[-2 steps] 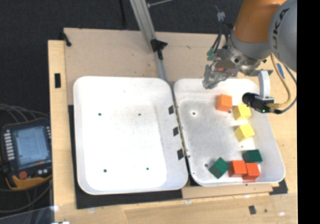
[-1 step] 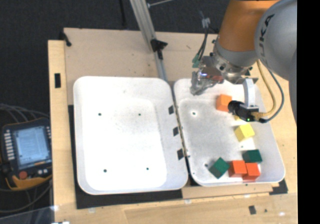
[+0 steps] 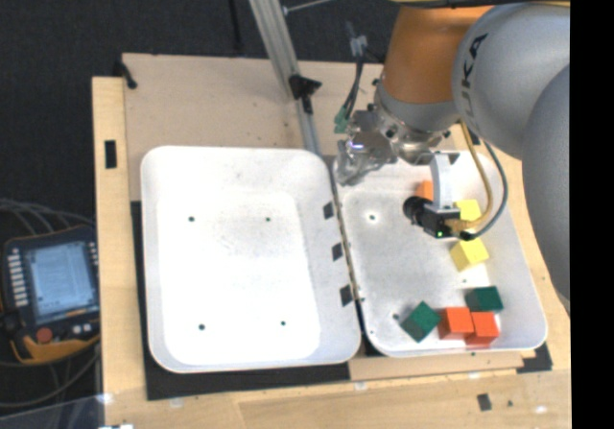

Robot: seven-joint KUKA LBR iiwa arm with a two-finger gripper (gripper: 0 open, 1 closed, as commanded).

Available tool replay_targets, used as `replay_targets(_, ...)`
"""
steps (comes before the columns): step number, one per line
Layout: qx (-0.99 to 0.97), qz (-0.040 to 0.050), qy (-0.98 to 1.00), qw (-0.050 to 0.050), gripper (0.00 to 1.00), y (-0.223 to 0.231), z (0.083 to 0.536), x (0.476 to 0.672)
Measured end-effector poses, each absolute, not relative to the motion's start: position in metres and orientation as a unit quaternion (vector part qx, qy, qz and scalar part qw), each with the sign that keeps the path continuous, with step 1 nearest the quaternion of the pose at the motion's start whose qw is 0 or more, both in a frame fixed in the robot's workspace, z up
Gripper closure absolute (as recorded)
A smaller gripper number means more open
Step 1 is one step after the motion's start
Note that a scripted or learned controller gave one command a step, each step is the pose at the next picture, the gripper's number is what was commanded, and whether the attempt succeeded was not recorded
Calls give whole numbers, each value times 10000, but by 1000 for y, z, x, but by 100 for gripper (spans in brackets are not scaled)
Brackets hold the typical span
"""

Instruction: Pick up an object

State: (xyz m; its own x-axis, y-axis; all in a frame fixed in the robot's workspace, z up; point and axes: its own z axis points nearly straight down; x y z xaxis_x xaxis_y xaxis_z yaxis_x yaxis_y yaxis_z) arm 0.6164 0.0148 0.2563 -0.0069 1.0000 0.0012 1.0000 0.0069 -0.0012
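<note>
Several small blocks lie in the right bin (image 3: 384, 226). Two yellow blocks (image 3: 468, 252) sit near its right wall, with a small orange piece (image 3: 424, 189) just above them. Along the bin's near edge rest a green block (image 3: 418, 321), two orange blocks (image 3: 457, 321) and another green block (image 3: 484, 299). My gripper (image 3: 353, 166) hangs low over the far left corner of the right bin, close to the divider between the bins and well apart from every block. The wrist and orange band above it hide part of the bin's far edge.
The left bin (image 3: 173, 178) lies beside the right one. A slanted aluminium post (image 3: 273, 24) rises behind the bins, near the gripper. A black wrist attachment (image 3: 427, 214) with a cable hangs over the right bin. A teach pendant (image 3: 53, 283) sits off the bench's left side.
</note>
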Motion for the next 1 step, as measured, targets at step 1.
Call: replay_targets(1, -7042, 3, -7100, 19, 100, 67, 260, 607)
